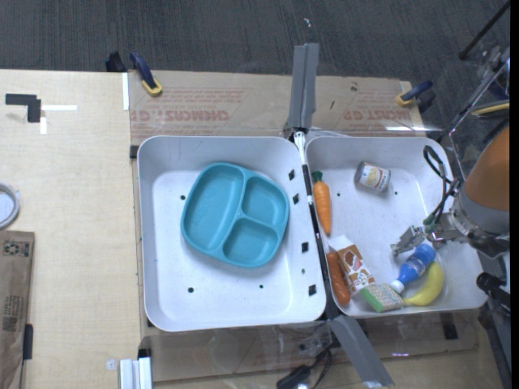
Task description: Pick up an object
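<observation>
The right bin holds several objects. An orange carrot lies along its left wall. A small tin can lies on its side near the back. At the front sit a blue bottle with a white cap, a yellow banana, a green block and a red-and-white snack packet. My gripper reaches in from the right and hovers low just above the blue bottle's upper end. Nothing is visibly held.
The left bin contains a blue divided plate. A grey divider bar runs back between the bins. Clamps hold cardboard behind them. My arm's orange band hangs over the right bin's right wall.
</observation>
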`<action>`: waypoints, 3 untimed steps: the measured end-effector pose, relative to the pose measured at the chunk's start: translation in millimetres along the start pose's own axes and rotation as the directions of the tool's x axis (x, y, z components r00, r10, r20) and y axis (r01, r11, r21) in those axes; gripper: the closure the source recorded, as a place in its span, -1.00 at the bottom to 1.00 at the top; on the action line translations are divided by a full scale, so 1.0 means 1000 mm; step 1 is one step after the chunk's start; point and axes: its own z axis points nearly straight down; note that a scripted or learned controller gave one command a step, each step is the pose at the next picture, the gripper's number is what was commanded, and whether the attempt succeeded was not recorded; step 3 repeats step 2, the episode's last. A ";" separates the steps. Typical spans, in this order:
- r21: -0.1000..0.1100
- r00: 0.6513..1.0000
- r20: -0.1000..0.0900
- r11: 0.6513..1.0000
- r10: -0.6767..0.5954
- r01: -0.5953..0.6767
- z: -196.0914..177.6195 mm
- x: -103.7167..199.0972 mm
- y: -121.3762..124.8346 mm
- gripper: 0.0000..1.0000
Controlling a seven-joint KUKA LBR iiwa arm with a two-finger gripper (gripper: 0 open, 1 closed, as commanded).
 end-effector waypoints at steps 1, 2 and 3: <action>0.005 1.000 -0.002 1.000 0.005 -0.005 -0.005 -0.001 -0.001 1.00; 0.001 0.960 0.003 0.960 0.281 -0.281 -0.113 0.079 0.019 1.00; 0.001 0.960 0.003 0.960 0.281 -0.281 -0.113 0.079 0.019 1.00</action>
